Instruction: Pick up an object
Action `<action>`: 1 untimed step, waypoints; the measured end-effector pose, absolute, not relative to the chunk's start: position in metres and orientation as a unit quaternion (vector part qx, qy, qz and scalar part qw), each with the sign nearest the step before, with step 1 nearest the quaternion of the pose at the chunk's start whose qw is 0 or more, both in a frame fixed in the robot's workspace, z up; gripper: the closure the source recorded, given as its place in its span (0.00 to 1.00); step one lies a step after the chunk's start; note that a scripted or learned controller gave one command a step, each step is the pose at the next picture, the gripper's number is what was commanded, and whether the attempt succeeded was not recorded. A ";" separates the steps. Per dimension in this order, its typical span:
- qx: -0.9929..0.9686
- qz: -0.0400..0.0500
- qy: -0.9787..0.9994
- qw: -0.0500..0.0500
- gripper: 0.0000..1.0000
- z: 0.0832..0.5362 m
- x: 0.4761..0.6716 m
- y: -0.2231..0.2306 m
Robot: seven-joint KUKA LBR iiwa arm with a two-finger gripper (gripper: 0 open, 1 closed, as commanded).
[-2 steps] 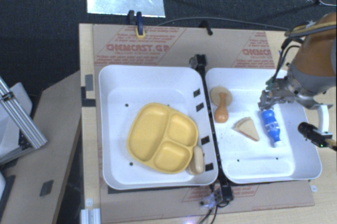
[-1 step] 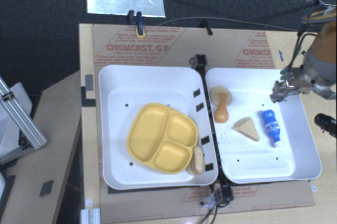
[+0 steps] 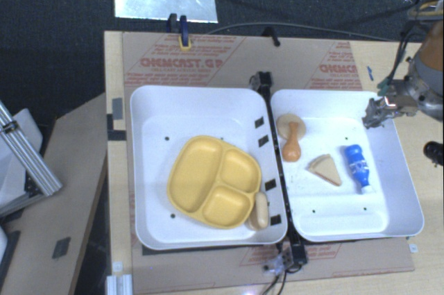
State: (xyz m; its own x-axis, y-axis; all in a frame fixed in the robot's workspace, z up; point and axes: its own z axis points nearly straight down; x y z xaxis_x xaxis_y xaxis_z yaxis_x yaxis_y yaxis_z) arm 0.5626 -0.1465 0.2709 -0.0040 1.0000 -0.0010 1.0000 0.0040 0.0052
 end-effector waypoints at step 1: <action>0.704 0.001 0.710 0.001 1.00 0.261 0.581 -0.093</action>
